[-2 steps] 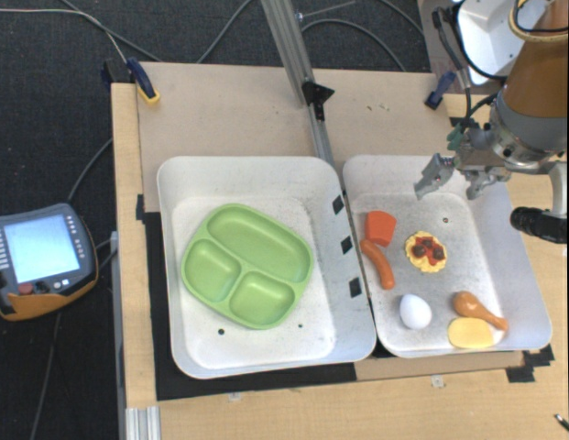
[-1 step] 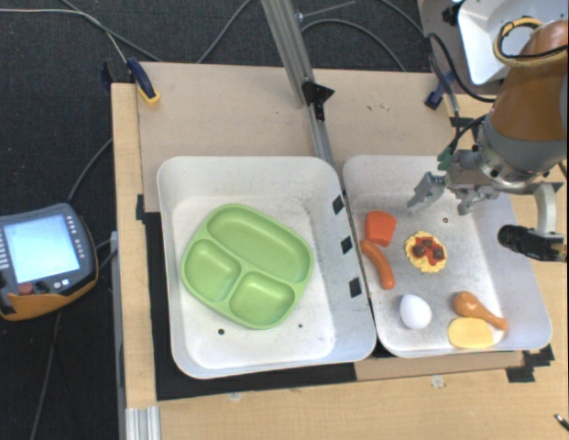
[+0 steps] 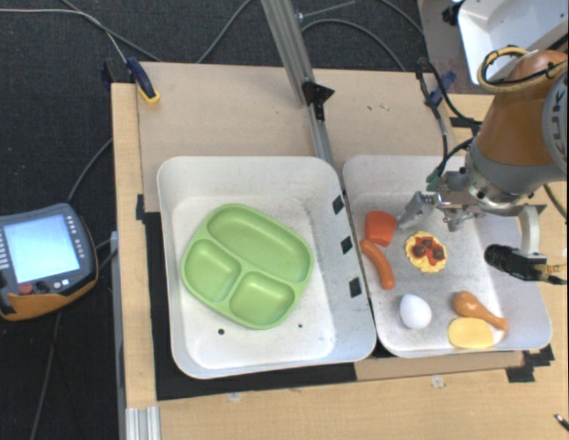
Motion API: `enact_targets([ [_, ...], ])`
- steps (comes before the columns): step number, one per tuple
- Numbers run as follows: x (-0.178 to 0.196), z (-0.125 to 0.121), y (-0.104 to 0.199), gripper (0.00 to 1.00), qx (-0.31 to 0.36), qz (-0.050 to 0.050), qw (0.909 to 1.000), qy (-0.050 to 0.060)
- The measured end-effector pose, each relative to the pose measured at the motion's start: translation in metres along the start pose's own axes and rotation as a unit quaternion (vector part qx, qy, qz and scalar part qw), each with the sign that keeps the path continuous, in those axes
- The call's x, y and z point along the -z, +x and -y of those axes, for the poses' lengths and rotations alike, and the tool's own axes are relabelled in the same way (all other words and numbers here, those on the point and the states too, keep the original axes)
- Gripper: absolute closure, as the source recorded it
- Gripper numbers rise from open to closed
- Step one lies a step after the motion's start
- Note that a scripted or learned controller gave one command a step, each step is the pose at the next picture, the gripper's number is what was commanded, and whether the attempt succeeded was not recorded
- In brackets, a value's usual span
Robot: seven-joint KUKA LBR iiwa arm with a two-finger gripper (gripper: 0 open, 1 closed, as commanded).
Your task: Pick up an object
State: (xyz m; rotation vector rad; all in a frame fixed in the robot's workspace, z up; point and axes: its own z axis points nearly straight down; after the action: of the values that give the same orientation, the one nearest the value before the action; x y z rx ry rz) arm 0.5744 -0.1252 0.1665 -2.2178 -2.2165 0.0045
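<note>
Fingers: the grey gripper [image 3: 442, 211] hangs over the right white bin [image 3: 541, 324]; spread, I cannot tell.
Nearest: small round yellow tart with red topping [image 3: 426, 251], just below.

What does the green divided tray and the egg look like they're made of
Green tray: probably molded plastic, going by its even color, soft sheen and rounded compartment walls. Egg: likely a plastic toy, smooth and uniformly white with a faint highlight, though a real shell can't be ruled out.
</note>
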Motion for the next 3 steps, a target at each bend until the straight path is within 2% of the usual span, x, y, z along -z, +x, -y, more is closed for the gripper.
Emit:
enact_targets([
  [1, -0.052, 0.005, 0.010, 0.00, 0.000, 0.000, 1.0000, 0.001],
  [2, -0.038, 0.003, 0.010, 1.00, 0.000, 0.000, 1.0000, -0.003],
  [3, 0.006, 0.000, 0.014, 1.00, 0.001, 0.001, 1.0000, -0.006],
])
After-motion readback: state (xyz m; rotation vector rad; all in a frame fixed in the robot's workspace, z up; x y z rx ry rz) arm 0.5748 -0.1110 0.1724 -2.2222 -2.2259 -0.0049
